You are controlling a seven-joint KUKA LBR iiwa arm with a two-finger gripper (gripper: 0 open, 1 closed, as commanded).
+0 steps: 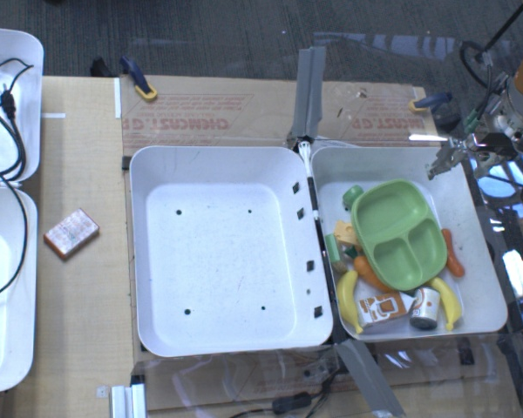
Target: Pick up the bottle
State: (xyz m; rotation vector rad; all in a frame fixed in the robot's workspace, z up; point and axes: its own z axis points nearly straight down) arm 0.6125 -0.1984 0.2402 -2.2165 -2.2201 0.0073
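Right bin (479,233), near-right corner: bottle (424,307) lies there, small, white body, dark end toward the near wall. It sits between a printed carton (382,309) and a yellow banana (449,303), touching or just beside both; can't tell which. Label on it is too small to read.

Hidden or cut off:
- Green divided plate (399,233) sits on top of the pile and covers most of it. The bottle's far end is right at the plate's rim, possibly tucked under.
- Orange carrot (453,252) pokes out at the plate's right side and another orange piece (370,273) at its left; the rest is hidden.
- Second banana (347,299) lies along the bin's left wall, far end under the plate.
- Green cup-like item (353,197) at the plate's far-left rim, shape unclear.
- Arm (512,94) is cut off by the view's right edge.
- Tool (443,159) hangs over the right bin's far-right corner, well apart from the bottle. Small and blurred against the clutter, so can't tell if it's apart or together. Nothing visibly in it.

Writing:
- Carton has a brown-and-white print, text not legible.
- Cardboard sheet (209,111) under the bins' far edge has red lettering, upside down from this view, not reliably readable.
- Small patterned box (71,233) on the bench (78,164) left of the left bin (222,251); no readable text.
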